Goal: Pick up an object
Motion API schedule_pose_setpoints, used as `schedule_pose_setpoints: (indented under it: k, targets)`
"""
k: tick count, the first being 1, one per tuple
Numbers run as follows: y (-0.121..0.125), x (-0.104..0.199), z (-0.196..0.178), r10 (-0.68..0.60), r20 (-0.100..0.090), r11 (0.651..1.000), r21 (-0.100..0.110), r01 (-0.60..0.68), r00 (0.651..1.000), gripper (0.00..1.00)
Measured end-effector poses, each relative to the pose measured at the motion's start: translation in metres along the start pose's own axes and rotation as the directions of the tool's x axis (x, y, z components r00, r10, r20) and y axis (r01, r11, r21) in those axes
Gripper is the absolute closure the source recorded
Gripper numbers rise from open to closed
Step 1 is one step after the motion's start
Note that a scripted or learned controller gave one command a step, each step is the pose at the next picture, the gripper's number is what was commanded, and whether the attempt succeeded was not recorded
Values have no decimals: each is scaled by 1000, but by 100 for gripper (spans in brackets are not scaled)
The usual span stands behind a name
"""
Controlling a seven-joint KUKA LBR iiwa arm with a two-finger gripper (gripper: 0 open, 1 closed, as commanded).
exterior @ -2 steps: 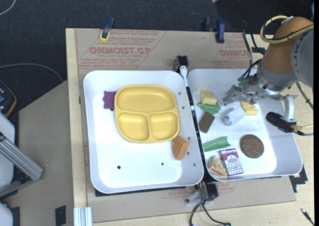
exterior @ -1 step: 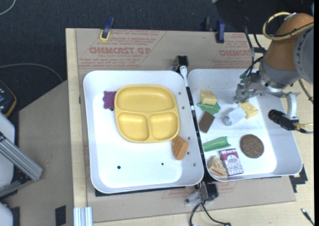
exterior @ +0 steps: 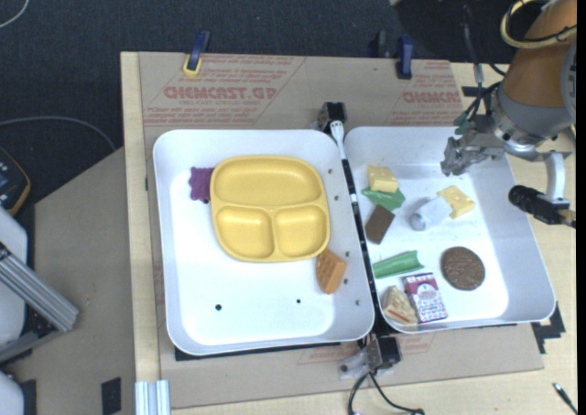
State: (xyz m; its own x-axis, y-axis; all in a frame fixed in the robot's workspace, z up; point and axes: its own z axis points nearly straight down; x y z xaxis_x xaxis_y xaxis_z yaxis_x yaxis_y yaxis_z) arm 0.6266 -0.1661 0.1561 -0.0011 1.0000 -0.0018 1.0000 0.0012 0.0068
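My gripper [exterior: 455, 162] hangs over the far right part of the right bin [exterior: 522, 303], above and slightly right of a yellow cheese piece [exterior: 456, 202] and a grey cylinder [exterior: 427, 213]. Nothing shows between its fingers. Other items in that bin: a yellow block [exterior: 384, 180] on a green piece [exterior: 377, 196], a brown bar [exterior: 378, 223], a green bean pod [exterior: 396, 264], a round brown cookie [exterior: 462, 268], a small red-and-white packet [exterior: 426, 297] and a sandwich wedge [exterior: 398, 306].
The left bin [exterior: 183, 312] holds a yellow three-compartment plate [exterior: 270, 207], a purple piece [exterior: 200, 183] at the plate's left and a tan cracker [exterior: 330, 271] near the divider. The arm's orange band [exterior: 540, 56] rises at the right edge.
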Motion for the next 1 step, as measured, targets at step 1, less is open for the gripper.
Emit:
schedule_pose_setpoints:
  k: [1]
  targets:
    - [0, 1, -65, 0, 1, 1000, -2, 0, 1000, 100]
